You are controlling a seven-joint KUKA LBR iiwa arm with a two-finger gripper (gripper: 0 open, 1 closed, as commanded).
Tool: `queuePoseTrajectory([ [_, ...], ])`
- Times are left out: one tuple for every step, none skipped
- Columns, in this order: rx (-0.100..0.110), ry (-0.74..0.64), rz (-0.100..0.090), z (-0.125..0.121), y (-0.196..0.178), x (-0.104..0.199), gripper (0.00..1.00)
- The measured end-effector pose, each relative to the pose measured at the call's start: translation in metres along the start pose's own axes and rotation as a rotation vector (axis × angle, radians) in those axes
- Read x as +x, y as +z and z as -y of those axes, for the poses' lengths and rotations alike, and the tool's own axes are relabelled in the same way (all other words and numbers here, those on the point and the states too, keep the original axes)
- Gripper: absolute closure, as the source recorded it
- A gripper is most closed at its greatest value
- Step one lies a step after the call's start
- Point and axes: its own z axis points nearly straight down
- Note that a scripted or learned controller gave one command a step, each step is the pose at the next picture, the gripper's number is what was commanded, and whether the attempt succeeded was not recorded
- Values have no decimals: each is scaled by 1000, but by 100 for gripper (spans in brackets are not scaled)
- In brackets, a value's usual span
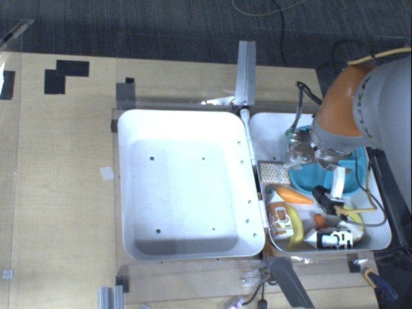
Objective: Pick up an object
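Yellow banana (295,225) and orange carrot (297,196), crowded at the white bin's (270,126) near edge, could be snagged alongside the blue plastic bowl (301,176); the gripper's (309,154) opening cannot be told.

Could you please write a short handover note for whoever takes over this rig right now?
Gripper: low over the right bin, at the teal bowl. This view does not settle whether it is open or shut.
Things: the teal bowl, carrot, banana, orange-and-white carton and a black-and-white item all lie in the right bin. The carrot is just below the bowl in the picture, and the banana is beside the carton.
Done: the arm has reached the pile, but nothing is visibly lifted.
Left: grasp one object and raise it out of the bin.
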Motion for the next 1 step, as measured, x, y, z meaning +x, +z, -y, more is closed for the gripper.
queuePoseTrajectory([
  [32, -75, 8, -63, 1, -12, 100],
])
